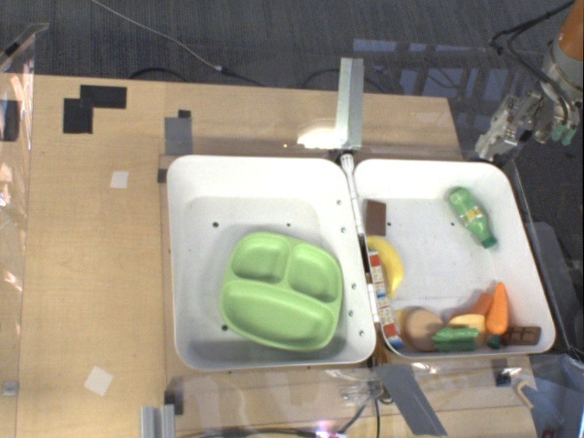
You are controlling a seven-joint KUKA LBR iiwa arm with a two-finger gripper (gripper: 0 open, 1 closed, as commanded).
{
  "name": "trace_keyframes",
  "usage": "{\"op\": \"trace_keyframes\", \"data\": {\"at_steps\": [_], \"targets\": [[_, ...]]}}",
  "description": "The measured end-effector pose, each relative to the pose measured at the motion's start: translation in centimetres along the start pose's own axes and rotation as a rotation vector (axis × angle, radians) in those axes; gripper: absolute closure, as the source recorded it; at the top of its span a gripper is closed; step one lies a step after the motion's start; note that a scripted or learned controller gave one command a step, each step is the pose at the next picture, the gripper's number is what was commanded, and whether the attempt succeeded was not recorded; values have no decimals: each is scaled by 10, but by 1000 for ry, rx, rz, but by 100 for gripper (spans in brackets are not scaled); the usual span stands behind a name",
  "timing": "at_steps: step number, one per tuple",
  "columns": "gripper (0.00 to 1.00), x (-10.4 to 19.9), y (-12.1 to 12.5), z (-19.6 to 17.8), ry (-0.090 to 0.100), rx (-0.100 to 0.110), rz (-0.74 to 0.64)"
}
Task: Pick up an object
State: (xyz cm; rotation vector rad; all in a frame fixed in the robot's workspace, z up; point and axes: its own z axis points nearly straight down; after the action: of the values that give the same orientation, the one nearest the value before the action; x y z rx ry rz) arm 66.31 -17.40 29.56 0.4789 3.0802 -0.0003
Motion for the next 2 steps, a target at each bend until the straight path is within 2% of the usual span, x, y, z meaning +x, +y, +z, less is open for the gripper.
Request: {"op": "trace_keyframes", "data": {"at_steps": [2], "targets": [[100,-4,3,-28,-22,-3,-8]]}}
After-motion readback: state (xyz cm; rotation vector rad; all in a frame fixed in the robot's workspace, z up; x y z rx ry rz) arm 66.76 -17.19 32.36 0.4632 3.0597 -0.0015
